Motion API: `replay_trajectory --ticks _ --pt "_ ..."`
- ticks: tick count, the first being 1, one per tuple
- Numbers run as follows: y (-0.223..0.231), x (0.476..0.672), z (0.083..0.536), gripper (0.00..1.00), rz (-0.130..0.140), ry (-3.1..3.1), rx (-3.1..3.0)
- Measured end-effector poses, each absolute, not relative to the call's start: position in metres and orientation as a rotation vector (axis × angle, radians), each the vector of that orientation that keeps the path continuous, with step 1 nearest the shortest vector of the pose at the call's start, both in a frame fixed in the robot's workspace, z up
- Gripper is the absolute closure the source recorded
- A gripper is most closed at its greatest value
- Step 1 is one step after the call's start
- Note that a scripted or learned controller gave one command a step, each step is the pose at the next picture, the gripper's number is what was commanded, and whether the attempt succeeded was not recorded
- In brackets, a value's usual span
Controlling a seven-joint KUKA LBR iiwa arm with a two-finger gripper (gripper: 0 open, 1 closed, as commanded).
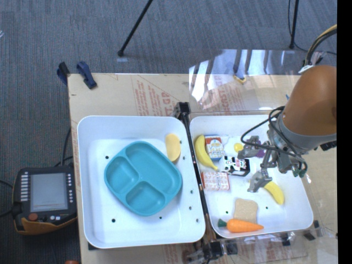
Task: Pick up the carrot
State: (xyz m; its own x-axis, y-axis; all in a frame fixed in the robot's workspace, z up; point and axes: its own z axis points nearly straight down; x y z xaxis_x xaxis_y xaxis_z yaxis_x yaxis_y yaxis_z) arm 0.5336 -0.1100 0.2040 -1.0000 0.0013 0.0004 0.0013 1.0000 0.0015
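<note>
Carrot (pixel 243 225) lies at the right bin's (pixel 305 216) front edge, just below the bread slice (pixel 246 208); the gripper (pixel 259 180) hangs well above it, holding nothing I can see.

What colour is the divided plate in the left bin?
Light blue; the plate shows clearly in the camera view.

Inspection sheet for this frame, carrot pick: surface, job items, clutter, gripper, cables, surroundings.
Surface: bench bearing left bin and right bin.
Job's things: carrot lying at the right bin's front edge, beside bread slice.
Clutter: two bananas, small cartons, teal tray in left bin.
Gripper: gripper above right bin, apart from carrot.
Cables: black cables at wrist.
Surroundings: pendant on floor, tripod legs.
</note>
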Motion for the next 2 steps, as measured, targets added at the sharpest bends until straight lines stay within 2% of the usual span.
replay_trajectory --ticks 1,2 --pt "-0.151 0.479 0.106 0.00 0.001 -3.146 0.138" --pt "-0.096 0.488 0.091 0.00 0.003 -3.159 0.054"
